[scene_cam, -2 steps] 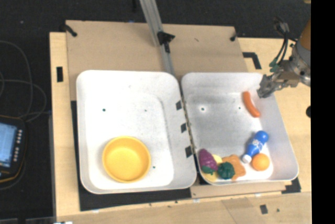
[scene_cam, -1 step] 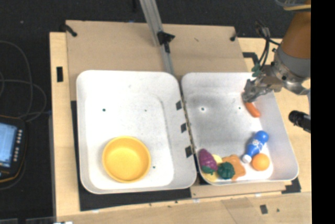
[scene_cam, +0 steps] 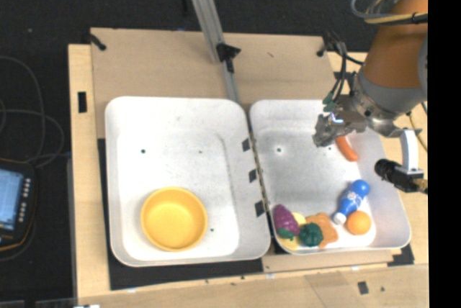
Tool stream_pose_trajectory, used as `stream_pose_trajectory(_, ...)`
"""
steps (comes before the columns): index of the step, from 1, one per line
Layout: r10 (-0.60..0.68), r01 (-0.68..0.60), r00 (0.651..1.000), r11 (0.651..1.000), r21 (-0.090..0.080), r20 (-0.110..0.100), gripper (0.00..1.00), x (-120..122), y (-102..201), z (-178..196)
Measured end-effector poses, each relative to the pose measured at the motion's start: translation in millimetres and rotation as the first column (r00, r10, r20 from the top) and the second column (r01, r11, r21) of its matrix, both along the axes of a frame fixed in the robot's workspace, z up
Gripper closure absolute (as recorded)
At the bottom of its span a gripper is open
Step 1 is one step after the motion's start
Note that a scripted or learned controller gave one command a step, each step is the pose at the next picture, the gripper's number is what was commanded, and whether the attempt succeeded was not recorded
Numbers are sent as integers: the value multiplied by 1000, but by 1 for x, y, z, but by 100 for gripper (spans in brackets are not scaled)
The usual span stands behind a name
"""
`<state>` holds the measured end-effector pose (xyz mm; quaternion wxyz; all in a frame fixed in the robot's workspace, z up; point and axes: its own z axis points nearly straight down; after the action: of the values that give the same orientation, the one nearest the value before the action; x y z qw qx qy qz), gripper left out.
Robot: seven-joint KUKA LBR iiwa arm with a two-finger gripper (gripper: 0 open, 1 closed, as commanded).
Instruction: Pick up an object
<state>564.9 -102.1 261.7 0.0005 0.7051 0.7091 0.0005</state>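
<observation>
You've got the gripper (scene_cam: 330, 131) low over the right bin (scene_cam: 288, 155) by its far-right edge, next to the carrot (scene_cam: 347, 148), probably lined up to grab it; grip state: can't tell.

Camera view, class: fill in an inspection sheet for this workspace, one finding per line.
Surface: two white bins, left bin, right bin, side by side.
Job's things: orange carrot-like piece, blue bottle, orange ball, purple piece, green piece in right bin.
Clutter: yellow bowl in left bin.
Grippers: gripper over right bin, beside carrot-like piece.
Cables: black cables on floor.
Surroundings: metal pole.
</observation>
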Motion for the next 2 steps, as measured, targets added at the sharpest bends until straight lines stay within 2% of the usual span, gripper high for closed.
stream_pose_trajectory(1, 2, -2, 1000, 1000, 2, 0, 100, -6, 51, 5)
stream_pose_trajectory(2, 0, 0, 1000, 1000, 1, -1, 100, -8, 104, -12)
